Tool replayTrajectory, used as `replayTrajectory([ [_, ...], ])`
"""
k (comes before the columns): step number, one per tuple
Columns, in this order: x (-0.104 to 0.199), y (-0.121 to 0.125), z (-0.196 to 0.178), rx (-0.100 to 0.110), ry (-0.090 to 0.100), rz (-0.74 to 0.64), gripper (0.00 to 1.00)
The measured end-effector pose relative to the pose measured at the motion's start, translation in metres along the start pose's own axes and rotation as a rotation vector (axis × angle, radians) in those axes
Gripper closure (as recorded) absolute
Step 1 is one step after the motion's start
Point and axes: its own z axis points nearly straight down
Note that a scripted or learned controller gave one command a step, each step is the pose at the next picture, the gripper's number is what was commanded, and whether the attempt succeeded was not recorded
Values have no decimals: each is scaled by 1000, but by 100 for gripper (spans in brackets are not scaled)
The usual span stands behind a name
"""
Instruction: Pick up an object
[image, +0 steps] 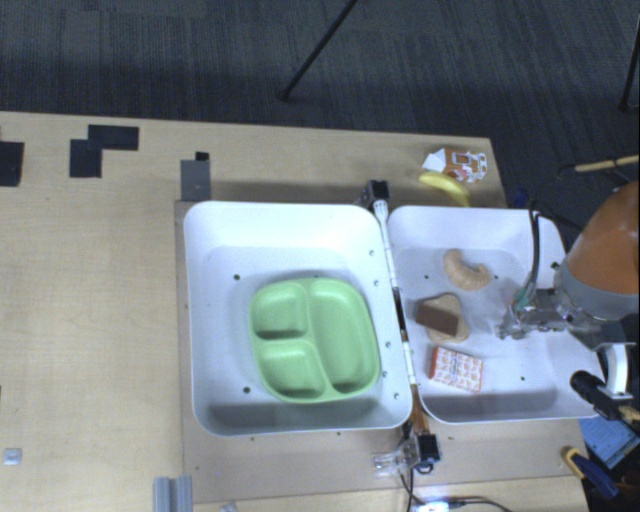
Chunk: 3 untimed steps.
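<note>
The right bin (500, 400) holds three objects. A tan curved pastry-like piece (466, 269) lies near its back. In front of that sits a brown and tan wedge (440, 314), and a red-and-white patterned packet (456, 368) lies flat nearer the front. My gripper (518, 322) hangs low over the right half of this bin, to the right of the wedge and apart from it. The grey wrist and orange band (610, 250) rise behind it. Nothing shows in the gripper's grasp.
The left bin (215, 300) holds a green divided plate (313, 338). A yellow banana (443, 184) and a small orange-white carton (460, 163) lie on the bench behind the right bin. A ridge (392, 300) separates the bins.
</note>
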Motion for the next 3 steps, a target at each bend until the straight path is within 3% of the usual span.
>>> replayTrajectory([
  [1,0,0,0,0,0,0,0],
  [2,0,1,-11,-3,0,-3,100],
  [3,0,1,-11,-3,0,-3,0],
])
